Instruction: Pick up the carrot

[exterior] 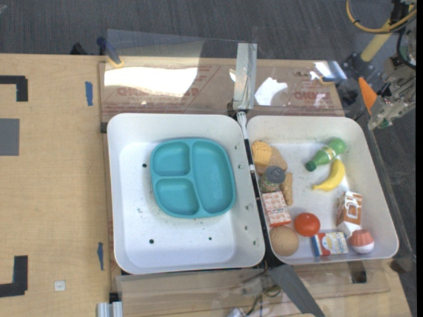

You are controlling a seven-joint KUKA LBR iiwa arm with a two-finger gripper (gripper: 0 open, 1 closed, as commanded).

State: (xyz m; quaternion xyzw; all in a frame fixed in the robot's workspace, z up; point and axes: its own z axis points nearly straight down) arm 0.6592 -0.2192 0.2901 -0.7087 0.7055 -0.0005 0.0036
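Observation:
An orange, tapered, carrot-like shape (367,92) shows beyond the right bin's far right corner, next to the arm. I cannot tell whether it is the carrot or a part of the arm. The gripper (388,108) hangs at the view's upper right, outside the right bin (301,125) and just right of that orange shape. It is small and cluttered by cables. Nothing shows between the gripper and the bin's contents.
The right bin holds a green bottle (326,154), a banana (332,176), a tomato (307,224), an orange bumpy lump (262,152), small cartons (349,210) and several other toy foods. A teal divided plate (193,177) lies in the left bin (125,197).

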